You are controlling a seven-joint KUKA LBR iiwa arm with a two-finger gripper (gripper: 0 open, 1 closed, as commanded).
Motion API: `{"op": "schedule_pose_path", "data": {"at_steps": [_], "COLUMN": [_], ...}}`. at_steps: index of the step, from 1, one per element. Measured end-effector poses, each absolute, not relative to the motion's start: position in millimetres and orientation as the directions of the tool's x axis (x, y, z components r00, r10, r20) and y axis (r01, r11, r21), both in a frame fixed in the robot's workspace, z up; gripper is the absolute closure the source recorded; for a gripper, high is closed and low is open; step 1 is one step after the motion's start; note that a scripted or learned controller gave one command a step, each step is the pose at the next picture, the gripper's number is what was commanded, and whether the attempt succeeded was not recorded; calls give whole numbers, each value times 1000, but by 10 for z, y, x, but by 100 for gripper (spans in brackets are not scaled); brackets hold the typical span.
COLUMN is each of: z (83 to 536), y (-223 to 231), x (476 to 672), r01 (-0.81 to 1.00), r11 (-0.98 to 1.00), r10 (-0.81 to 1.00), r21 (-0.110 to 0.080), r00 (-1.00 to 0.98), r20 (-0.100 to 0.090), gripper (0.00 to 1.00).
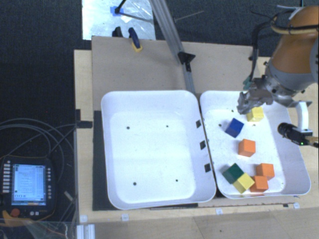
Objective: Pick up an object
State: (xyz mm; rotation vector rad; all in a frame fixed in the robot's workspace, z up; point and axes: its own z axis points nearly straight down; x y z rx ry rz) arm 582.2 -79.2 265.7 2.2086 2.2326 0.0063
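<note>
Grey arm [286, 76], orange band, perhaps cabled

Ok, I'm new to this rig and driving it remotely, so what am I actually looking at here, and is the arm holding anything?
One camera looks down at a slant on a bench with two shallow white bins. The grey and orange machine reaching in from the right is the robot arm; its gripper hangs low over the far part of the right bin. That bin holds small blocks: a yellow one right beside the gripper, a blue one, an orange one, and near the front a green one, another yellow and two orange ones. I cannot see anything held.
</note>
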Motion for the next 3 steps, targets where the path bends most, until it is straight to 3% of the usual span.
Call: {"op": "schedule_pose_path", "data": {"at_steps": [3], "z": [2529], "y": [834], "x": [5998], "r01": [1000], "r11": [11], "r10": [1000], "r21": [3], "r00": [-11], "r20": [2], "gripper": [100]}}
